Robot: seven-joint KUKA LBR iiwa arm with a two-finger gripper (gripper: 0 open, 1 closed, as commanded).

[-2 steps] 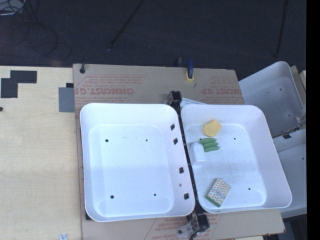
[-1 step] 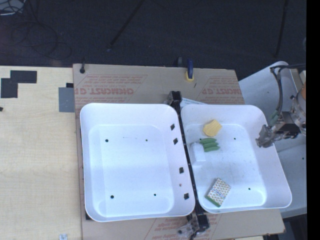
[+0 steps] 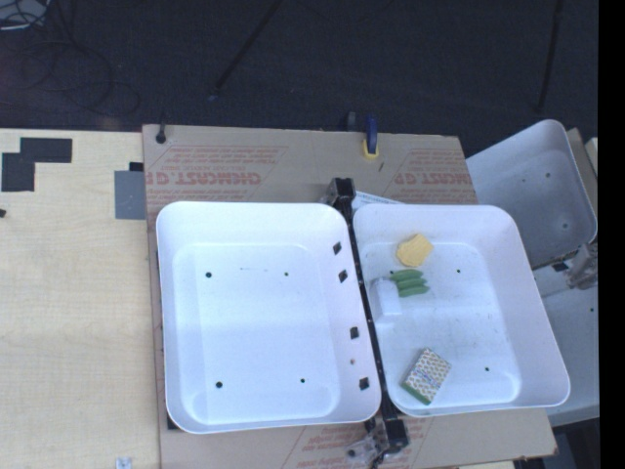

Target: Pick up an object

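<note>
Three small objects lie in the right bin. A yellow rounded piece sits near its back left. Just in front of it lies a green pod-shaped item. A patterned rectangular sponge with a green edge rests near the bin's front left corner.
The left bin stands beside the right one, joined along a black clipped seam. Both sit on a cardboard sheet on the wooden bench. A grey metal plate stands at the right.
</note>
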